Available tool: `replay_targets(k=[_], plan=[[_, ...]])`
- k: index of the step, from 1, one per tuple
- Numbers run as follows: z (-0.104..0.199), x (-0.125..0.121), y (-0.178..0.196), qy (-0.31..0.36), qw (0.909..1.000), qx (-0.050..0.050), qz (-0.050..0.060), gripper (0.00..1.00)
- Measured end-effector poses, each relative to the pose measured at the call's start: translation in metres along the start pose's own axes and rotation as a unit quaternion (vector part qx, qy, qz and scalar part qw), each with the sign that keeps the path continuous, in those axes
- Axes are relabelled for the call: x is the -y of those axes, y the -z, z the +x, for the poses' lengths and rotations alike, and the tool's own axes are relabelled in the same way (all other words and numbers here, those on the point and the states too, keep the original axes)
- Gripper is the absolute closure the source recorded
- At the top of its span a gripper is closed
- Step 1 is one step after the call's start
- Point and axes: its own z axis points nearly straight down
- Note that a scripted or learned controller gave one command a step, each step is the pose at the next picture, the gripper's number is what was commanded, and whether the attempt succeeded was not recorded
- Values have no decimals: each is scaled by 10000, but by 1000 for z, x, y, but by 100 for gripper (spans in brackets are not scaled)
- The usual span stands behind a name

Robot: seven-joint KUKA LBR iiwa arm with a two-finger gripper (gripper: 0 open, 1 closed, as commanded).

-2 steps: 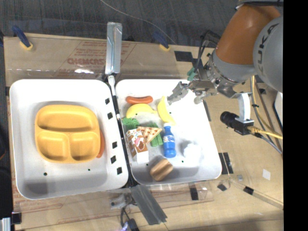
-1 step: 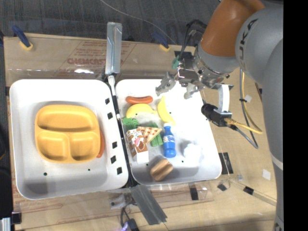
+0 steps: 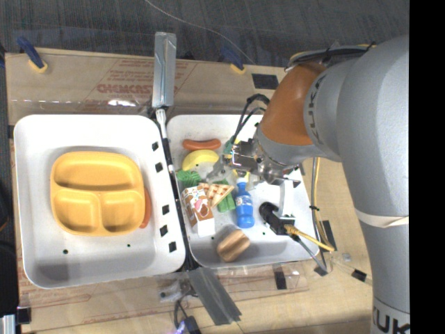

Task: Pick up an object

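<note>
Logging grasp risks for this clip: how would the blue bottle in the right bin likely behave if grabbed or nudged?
The blue bottle lies on its side, so its round body would probably roll if nudged. It looks like smooth plastic, possibly slippery. Crowded beside the pizza slice, it might shove neighbours when pushed.

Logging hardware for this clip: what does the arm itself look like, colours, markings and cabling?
The arm is a thick, rounded, light grey body with a glossy orange band above the wrist. Dark letters, part of the KUKA name, show at its lower end. Black cables loop from the orange section down to the gripper, a small cluster of metal and dark parts over the right bin.
</note>
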Motion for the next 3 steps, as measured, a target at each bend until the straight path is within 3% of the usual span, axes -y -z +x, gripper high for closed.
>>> replay_targets(k=[1, 2, 3], plan=[[-50, -22, -38, -48, 10000, 0, -43, 0], [-80, 22, -56, 351, 9993, -14, -111, 0], [-84, 63, -35, -535, 9986, -19, -54, 0]])
